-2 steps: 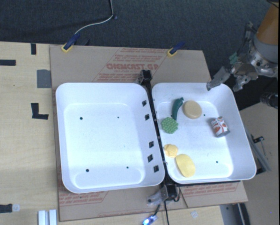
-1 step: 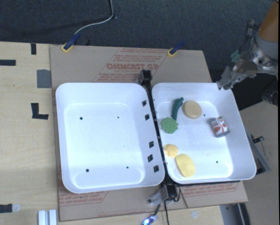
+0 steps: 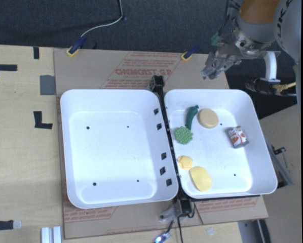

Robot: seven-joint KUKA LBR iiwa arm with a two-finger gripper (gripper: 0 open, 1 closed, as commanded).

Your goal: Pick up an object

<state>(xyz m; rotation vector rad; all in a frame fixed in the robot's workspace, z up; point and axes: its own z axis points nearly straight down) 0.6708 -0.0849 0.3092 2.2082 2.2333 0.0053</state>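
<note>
The yellow lump (image 3: 200,178) could be missed, since the tool (image 3: 213,70), its grip state unreadable, is held beyond the bin (image 3: 253,110).

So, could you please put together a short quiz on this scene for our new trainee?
1. True or false: the pincer hangs above the bench beyond the far rim of the right bin.
2. Which item lies nearest the divider between the bins?
A. the red and white can
B. the green broccoli piece
C. the round tan biscuit
3. Fill in: the two yellow items, a small one and a larger one, lie in the ____ bin.

Key: 1 true; 2 B; 3 right.
</note>
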